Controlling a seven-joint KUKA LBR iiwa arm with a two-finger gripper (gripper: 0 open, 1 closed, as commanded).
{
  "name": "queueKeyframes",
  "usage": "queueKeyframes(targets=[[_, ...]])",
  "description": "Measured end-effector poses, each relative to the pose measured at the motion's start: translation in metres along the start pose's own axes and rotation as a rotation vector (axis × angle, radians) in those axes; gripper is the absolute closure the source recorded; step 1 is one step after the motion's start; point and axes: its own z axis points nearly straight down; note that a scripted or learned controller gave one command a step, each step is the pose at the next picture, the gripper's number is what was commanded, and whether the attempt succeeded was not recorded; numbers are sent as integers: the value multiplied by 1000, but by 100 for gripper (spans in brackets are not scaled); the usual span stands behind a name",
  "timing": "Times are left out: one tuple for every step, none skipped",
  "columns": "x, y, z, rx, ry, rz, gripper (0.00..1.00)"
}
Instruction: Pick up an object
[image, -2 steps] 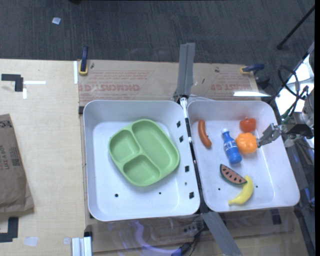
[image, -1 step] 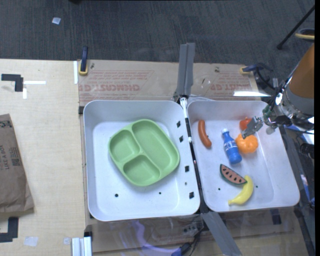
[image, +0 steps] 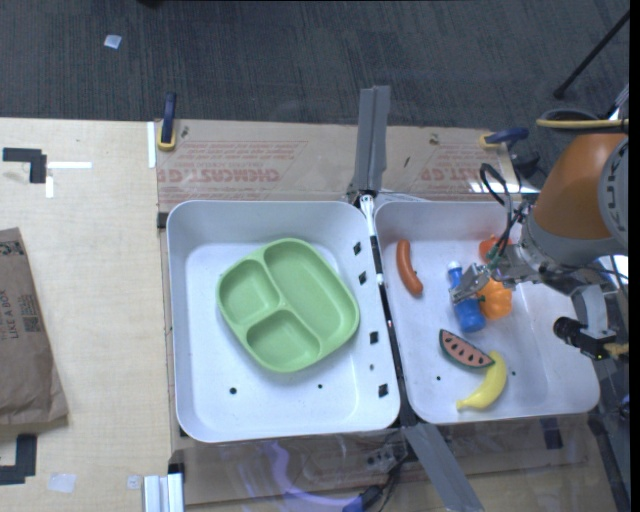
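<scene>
we see two shallow white bins side by side on the bench. the left bin (image: 200, 400) holds a light green divided plate (image: 288, 304), lying flat near its middle with its three compartments facing up. the right bin (image: 530, 395) holds the small things: a reddish sausage (image: 408, 267) lies near the bin's inner wall toward the far side, a watermelon slice (image: 466, 349) sits nearer the front, and a banana (image: 485, 385) curves just beside and below that slice, close to touching it. between the sausage and the arm there is a blue object (image: 466, 308), partly hidden, with an orange object (image: 495, 298) right against it. the grey arm with its orange band (image: 588, 183) reaches in from the right, and the gripper (image: 470, 287) is low over the right bin, right at the blue and orange objects. whether its jaws are spread or pressed together we cannot tell, since the tips blend into those objects, and we cannot tell if anything is caught between them.
</scene>
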Motion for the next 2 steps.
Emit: queueKeyframes(targets=[[-3,3,-16,-12,-5,3,100],[90,8,-87,6,1,-6,100]])
